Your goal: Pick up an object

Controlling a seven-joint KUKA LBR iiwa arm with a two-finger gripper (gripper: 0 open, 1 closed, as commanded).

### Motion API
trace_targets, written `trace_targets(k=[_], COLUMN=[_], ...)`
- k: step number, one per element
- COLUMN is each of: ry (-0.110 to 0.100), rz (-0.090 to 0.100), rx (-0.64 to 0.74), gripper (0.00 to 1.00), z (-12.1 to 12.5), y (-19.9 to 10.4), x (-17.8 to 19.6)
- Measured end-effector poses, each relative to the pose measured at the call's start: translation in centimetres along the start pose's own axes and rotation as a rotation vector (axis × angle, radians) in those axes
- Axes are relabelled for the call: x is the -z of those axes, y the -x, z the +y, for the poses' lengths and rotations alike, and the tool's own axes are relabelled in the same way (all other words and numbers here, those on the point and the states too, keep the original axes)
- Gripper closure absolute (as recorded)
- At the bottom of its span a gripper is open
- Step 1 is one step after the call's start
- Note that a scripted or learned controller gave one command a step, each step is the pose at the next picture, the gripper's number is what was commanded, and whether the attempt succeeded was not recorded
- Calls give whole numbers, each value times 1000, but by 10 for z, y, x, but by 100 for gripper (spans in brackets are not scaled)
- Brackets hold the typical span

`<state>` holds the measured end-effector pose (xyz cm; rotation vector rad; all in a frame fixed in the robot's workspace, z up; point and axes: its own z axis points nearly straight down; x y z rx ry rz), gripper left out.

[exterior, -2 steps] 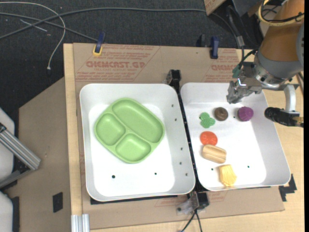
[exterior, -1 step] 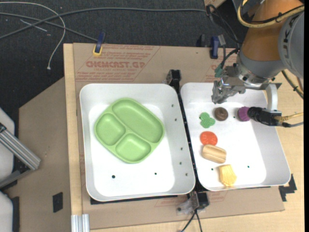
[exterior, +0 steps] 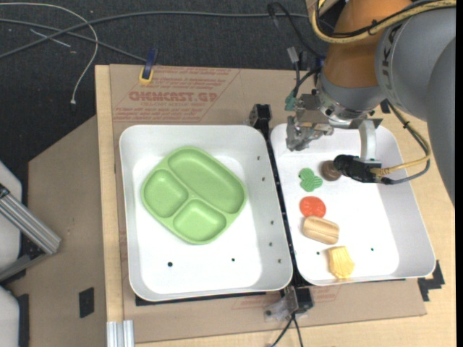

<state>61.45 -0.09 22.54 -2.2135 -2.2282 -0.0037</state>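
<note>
While the arm is hanging over the far end of the right bin (exterior: 405, 259), nothing's picked yet, so aim matters most. Going near to far down that bin: a yellow piece (exterior: 341, 261) is sitting at the lower middle of the frame, then a tan bun-like thing (exterior: 320, 230), a red round one (exterior: 312, 207), a green piece (exterior: 310, 180), and a small brown item (exterior: 330, 170). The gripper (exterior: 299, 140) is hovering just past the green one, near the bin's upper left corner, with nothing between the fingers; I honestly can't tell how wide they are. I'd say center over one item, green or brown being closest, and drop straight down so neighbours aren't getting nudged. Over in the left bin (exterior: 145, 266) a green divided plate (exterior: 193, 194) is lying flat.
</note>
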Motion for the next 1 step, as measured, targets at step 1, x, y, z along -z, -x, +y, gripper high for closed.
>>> trace_targets(k=[1], ry=[1], rz=[0], rx=[0], gripper=[100], z=[3], y=[-50], x=[7])
